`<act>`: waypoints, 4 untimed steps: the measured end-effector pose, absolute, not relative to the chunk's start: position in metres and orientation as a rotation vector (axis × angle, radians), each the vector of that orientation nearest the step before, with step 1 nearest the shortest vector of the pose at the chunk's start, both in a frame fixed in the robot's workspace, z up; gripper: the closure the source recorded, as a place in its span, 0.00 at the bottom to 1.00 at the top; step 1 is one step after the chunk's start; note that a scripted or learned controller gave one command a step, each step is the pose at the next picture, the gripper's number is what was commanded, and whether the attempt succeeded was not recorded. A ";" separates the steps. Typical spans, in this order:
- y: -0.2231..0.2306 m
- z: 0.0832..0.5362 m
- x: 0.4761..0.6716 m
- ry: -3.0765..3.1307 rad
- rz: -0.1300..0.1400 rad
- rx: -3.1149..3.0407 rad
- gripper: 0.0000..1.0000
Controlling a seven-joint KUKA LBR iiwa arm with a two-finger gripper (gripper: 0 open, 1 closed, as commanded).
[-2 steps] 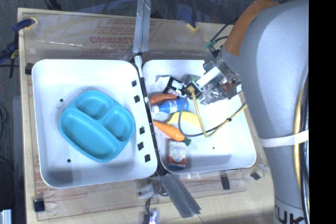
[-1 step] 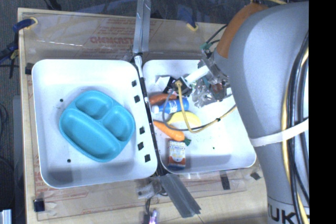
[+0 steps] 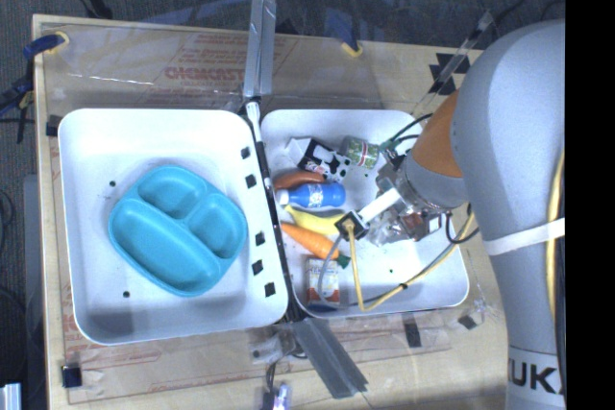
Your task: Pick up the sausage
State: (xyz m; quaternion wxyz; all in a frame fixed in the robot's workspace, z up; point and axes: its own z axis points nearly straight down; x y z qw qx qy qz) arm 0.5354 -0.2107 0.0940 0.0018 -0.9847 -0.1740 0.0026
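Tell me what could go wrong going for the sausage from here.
1. The sausage lies wedged between the black-and-white item and the blue bottle, so the gripper may catch a neighbour instead.
2. One end sits near the right bin's left wall, leaving little room for a descent there.

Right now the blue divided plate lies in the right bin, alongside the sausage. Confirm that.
Wrong on one point. The camera view shows the blue divided plate in the left bin, not the right bin. The sausage does lie in the right bin, so the two are in separate bins.
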 end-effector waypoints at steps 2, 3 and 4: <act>-0.127 0.115 0.477 -0.428 0.005 -3.109 1.00; -0.127 0.124 0.477 -0.438 0.006 -3.106 1.00; -0.127 0.133 0.478 -0.447 0.008 -3.102 1.00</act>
